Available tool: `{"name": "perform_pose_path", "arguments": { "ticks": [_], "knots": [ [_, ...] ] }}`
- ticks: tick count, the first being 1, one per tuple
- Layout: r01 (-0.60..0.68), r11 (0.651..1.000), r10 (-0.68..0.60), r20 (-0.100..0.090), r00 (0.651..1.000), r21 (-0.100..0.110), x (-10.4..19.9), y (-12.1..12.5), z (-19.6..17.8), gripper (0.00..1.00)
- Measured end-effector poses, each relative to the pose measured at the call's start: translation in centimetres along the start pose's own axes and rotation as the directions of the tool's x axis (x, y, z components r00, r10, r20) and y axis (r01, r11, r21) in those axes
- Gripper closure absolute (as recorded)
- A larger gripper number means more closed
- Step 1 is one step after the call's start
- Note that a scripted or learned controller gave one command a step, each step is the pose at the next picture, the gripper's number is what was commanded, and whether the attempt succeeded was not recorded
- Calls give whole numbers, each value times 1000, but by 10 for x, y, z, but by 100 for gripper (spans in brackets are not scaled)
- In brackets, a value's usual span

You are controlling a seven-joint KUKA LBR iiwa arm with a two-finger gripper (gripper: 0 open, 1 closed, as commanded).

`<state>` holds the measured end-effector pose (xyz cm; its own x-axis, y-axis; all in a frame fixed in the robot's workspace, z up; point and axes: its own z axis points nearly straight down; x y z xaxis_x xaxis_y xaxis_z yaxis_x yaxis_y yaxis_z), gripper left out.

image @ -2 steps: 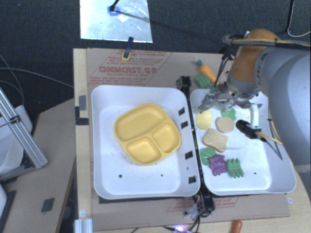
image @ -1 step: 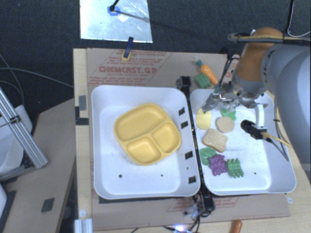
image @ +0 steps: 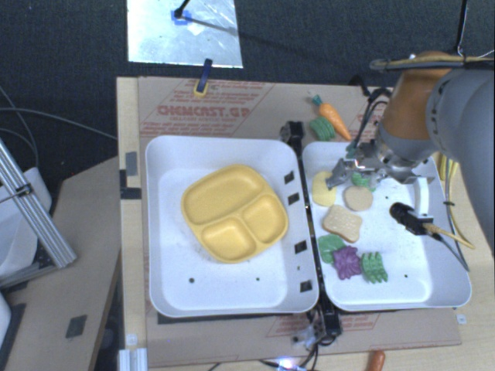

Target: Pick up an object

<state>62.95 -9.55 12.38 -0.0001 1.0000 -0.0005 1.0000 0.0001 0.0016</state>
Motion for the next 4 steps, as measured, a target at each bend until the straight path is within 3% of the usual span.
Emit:
{"name": "perform_pose_path", "arguments": {
  "ticks": [1,2,3,4],
  "knots": [
    [1,1000,-1,0,1000,-4,0,2,-10,100],
    [1,1000,-1,0,1000,-3,0,2,-10,0],
    [-6,1000,6,-2,1000,-1,-52,-51,40,0],
    [8,1000,-8,1,1000,-8,-31,21,38,0]
  ]
}}
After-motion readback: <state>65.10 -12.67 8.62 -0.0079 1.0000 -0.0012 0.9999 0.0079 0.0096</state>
